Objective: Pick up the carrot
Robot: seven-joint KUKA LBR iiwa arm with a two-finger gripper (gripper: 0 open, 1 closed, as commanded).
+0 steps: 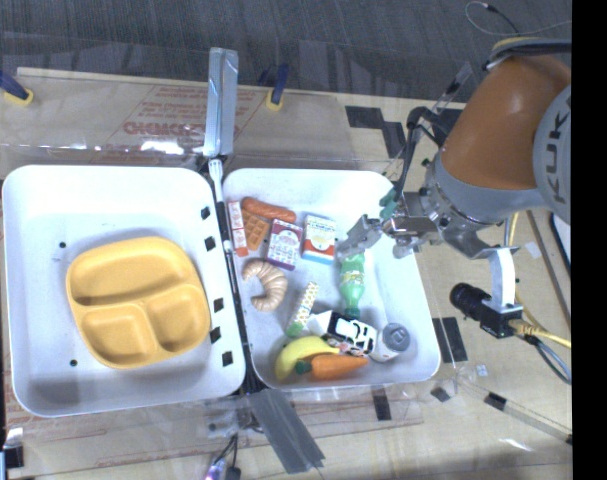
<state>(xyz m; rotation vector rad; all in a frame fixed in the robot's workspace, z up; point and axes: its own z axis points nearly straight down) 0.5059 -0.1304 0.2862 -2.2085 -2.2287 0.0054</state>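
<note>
Carrot (338, 365) lies at the near edge of the right bin (415, 286), touching the banana (301, 353); your gripper (368, 234) hangs near the green bottle (352, 280), well apart, gripping nothing; whether it is open I cannot tell; descend across the carrot's middle

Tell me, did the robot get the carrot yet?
Not yet. The carrot lies at the near edge of the right bin, beside the banana. The gripper is over the same bin, near the green bottle, with nothing seen between its fingers. Reaching, gripping and lifting remain.
</note>
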